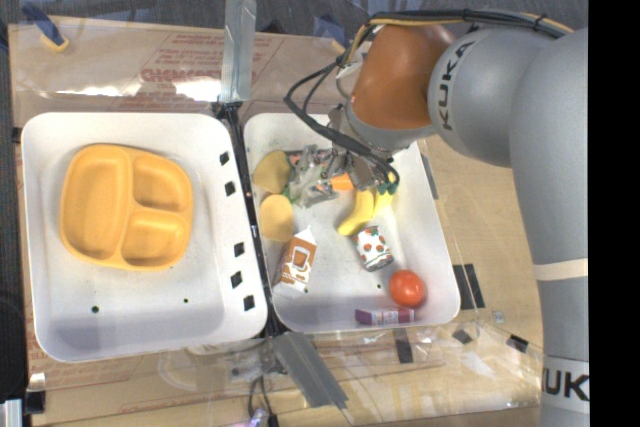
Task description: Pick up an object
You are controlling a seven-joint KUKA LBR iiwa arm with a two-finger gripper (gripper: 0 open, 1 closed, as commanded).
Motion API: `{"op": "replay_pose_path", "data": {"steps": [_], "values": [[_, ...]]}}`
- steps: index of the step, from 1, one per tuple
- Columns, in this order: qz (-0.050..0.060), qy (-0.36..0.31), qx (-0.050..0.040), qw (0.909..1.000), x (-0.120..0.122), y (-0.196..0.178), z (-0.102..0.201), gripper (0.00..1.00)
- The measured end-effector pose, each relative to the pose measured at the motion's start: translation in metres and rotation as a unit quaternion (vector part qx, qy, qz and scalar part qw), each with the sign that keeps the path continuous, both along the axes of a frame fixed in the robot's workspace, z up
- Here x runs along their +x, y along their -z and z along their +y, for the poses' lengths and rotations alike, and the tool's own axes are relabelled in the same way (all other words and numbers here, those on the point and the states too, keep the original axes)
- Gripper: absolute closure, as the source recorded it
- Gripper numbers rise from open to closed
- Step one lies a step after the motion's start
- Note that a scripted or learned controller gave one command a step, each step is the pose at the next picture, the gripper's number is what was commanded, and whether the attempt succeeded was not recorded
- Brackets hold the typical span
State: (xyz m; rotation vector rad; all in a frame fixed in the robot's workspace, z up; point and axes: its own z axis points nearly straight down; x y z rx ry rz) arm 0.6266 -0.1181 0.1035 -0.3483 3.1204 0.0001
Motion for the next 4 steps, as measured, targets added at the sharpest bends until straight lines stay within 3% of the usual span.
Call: {"op": "replay_pose_path", "data": {"steps": [1, 2, 3, 4], "values": [[-0.005, 0.046, -0.0001, 0.9989, 0.014, -0.094, 0.039, 1.00], [-0.002, -0.217, -0.0011, 0.9761, 0.031, -0.155, 0.012, 1.00], [0.002, -0.317, 0.0009, 0.9485, 0.029, -0.057, -0.054, 1.00], [0.000, -0.317, -0.0003, 0.9484, 0.031, -0.060, -0.054, 0.00]]}}
